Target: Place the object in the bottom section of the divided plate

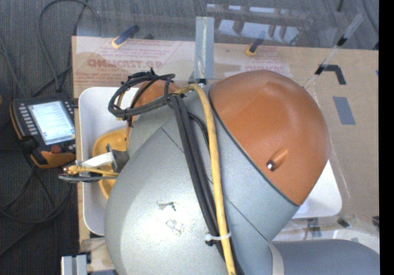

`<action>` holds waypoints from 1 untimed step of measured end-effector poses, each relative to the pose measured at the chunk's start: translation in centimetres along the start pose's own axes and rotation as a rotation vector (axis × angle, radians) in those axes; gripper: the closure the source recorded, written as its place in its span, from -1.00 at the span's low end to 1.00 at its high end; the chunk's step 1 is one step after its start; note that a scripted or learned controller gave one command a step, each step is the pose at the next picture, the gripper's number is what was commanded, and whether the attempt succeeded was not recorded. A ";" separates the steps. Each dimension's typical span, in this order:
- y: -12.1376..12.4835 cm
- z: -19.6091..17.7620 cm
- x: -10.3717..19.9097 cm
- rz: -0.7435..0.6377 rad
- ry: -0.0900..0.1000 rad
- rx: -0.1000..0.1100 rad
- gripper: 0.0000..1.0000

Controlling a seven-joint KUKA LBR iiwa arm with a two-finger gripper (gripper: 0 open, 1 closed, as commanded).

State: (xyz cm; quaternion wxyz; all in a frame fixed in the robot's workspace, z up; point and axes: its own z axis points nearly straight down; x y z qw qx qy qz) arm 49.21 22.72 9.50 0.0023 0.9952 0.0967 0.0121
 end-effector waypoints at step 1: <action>0.1 -5.8 2.3 -0.009 -0.029 0.005 -1.00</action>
